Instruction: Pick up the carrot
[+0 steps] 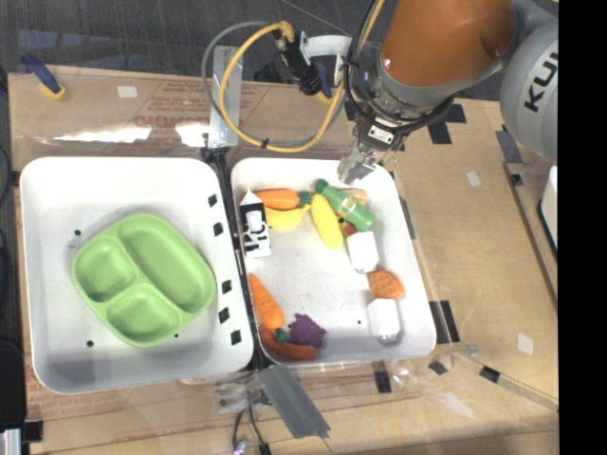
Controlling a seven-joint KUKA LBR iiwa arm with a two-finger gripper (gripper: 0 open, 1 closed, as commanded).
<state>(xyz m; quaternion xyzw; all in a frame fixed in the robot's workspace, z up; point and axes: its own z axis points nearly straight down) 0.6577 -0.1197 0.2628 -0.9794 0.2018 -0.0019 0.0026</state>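
Camera view, hand [361, 167] over right bin's [413, 282] far rim, carrot [265, 301] against left wall

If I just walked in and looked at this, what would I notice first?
Probably the big robot arm with its shiny orange band, reaching in from the upper right with its gripper at the far edge of the right bin. That bin is crowded with colorful toy food, such as a carrot and purple grapes. In the left bin lies a bright green divided plate.
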